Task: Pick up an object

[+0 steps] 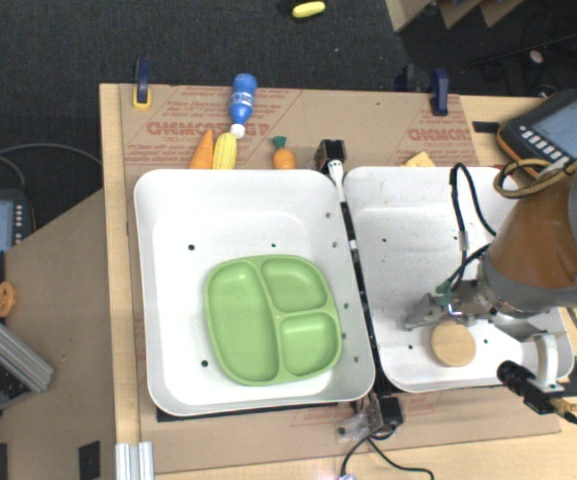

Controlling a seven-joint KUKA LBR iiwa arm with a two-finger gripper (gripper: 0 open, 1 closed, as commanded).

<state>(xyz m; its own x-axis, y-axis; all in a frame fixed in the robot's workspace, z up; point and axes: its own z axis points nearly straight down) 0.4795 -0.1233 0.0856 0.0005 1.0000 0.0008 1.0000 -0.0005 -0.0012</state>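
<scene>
Pincer (430, 313) low in right bin (408, 218), metal tips pointing left; how far open it is cannot be told, nothing visible between the tips. Table (268, 118) carries both bins. Left bin (168, 218) holds a green divided plate (273, 318), lying flat, untouched. Round tan disc (453, 346) sits on the right bin's floor just beside the pincer, toward the near edge, not lifted. Small toys lie behind the bins: corn (225, 151), carrot (283, 157), blue bottle (242, 98). Judgement: pick not done; grasp and lift both left.
</scene>
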